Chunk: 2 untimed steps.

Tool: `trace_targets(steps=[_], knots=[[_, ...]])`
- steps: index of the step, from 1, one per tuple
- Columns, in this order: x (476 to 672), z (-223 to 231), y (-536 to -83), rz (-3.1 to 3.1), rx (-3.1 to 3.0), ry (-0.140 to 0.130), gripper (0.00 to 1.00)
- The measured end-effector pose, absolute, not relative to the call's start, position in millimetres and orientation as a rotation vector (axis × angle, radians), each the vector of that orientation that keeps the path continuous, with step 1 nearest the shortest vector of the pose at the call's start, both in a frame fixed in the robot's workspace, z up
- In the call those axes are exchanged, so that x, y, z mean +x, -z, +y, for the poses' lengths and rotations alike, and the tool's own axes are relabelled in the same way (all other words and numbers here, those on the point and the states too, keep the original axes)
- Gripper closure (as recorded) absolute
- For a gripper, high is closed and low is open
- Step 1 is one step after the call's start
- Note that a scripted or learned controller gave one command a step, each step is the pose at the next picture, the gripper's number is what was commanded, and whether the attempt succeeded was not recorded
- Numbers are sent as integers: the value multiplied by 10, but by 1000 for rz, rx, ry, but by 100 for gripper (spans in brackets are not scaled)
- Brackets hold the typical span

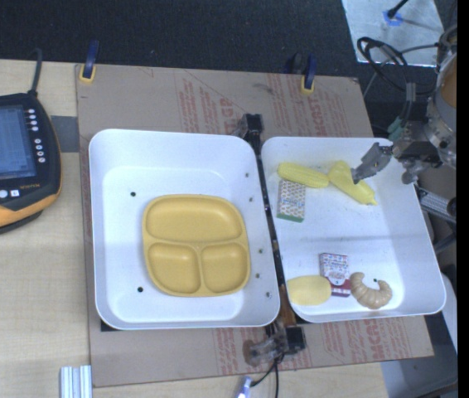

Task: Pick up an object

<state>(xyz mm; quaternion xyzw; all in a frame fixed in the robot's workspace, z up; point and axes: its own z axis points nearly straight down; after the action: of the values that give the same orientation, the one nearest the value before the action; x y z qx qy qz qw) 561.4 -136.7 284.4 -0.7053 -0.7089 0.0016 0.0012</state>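
Your claw hangs over the right bin, toward its one o'clock corner, touching or just above the yellow corn piece. The corn (long axis ten-to-four) lies at the claw's seven o'clock. I cannot tell the claw's state.

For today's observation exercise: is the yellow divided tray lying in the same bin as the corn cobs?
No. The yellow divided tray lies in the left bin; the corn cobs lie in the right bin.
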Motion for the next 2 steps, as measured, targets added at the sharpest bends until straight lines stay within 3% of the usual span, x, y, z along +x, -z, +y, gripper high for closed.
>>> trace_targets(steps=[1, 2], knots=[[6165, -1736, -2250, -2226, -2216, -9, 0], [6545, -1994, -892, -2224, -2210, -11, 0]])
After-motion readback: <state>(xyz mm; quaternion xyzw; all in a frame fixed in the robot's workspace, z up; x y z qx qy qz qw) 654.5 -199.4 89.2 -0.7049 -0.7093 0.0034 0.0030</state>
